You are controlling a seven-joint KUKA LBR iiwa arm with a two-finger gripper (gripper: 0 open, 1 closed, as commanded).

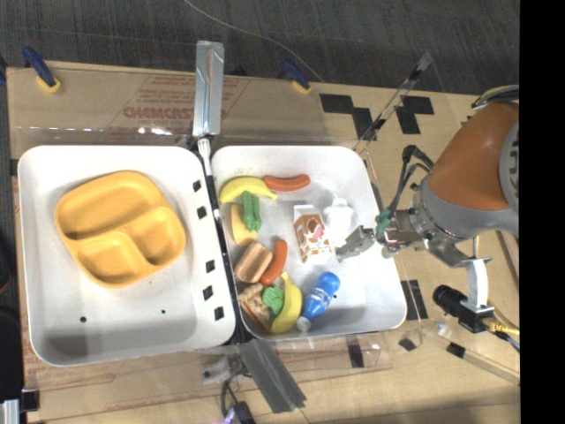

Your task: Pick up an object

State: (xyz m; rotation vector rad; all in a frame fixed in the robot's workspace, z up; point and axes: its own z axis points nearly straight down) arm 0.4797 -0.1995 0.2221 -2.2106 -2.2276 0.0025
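Landmark: the right-hand shallow white plastic bin (384,263); every place below is given against it.
Arm: the grey arm with the orange band (472,170) comes in over the bin's right rim.
Hand: the two-finger metal hand (351,243) hangs over the bin's right-middle part, pointing toward the bin's centre. Whether it is apart or together cannot be told from this slant, and nothing can be seen between its tips.
Carton: a small white and orange printed carton (311,233) lies near the bin's middle, just beside the hand's tip on the side away from the arm.
White piece: a small white plastic piece (339,214) sits just above the carton, toward the bin's back wall.
Sausage: a red-orange toy sausage (287,183) lies near the bin's back wall.
Banana: a yellow toy banana (243,189) lies at the back left of the bin, with a green toy vegetable (251,212) across it.
Hot dog: a toy hot dog in a tan bun (256,260) rests left of centre, a second red sausage (278,260) leaning beside it.
Bottle: a small blue plastic bottle with a white cap (322,293) lies near the bin's front wall.
Front pile: another yellow banana-shaped toy (290,305) and a green leafy toy (274,298) crowd the front left corner.
Neighbour bin: the left-hand white bin (44,316) touches the landmark bin's left wall and holds a yellow plastic divided tray (119,228).
Tabletop: a brown cardboard-covered tabletop (106,104) carries both bins.
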